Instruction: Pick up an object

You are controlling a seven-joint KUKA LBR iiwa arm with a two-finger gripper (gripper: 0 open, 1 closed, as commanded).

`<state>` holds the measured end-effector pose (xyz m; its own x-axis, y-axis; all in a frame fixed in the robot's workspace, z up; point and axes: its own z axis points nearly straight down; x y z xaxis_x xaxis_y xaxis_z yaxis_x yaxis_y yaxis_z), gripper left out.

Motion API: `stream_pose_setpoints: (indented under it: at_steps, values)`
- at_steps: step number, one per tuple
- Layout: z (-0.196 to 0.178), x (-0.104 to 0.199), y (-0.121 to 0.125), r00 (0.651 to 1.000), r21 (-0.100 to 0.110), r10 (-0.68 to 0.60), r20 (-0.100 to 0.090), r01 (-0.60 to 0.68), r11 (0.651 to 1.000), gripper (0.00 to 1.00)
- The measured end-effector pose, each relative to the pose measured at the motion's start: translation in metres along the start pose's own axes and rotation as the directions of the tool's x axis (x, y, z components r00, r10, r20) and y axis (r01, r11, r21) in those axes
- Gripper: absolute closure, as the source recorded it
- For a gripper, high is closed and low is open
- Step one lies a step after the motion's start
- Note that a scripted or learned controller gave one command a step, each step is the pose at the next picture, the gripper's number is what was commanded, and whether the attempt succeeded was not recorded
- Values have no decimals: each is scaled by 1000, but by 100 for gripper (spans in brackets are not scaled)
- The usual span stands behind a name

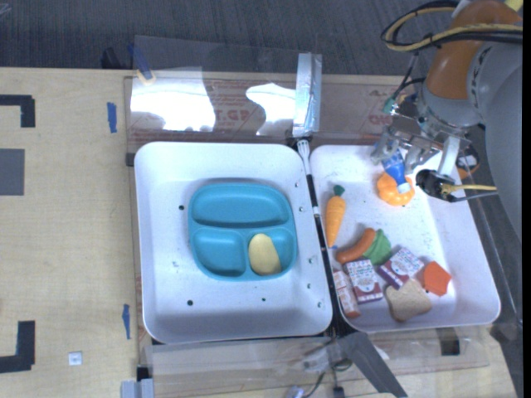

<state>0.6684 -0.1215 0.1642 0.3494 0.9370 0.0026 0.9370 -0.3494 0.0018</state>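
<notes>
Looking down from the overhead cam: my gripper point(398, 157) is up in the right bin's point(477, 259) far corner, fingers pinching a blue-topped orange toy point(395, 186). Carrot point(334, 214) sits by the divider, yellow piece point(264, 254) in the blue tray point(241, 226).

Count, both bins

Two white bins point(158, 247); one blue tray point(224, 214); one yellow potato point(264, 254); one carrot point(334, 215); two small cartons point(363, 279); one toast slice point(408, 301); one orange-and-blue toy point(395, 185).
</notes>
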Motion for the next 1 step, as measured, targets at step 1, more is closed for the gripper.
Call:
stream_pose_setpoints:
  at_steps: [1]
  values:
    - [-22,46,-66,996,2,-91,-1,91,996,100]
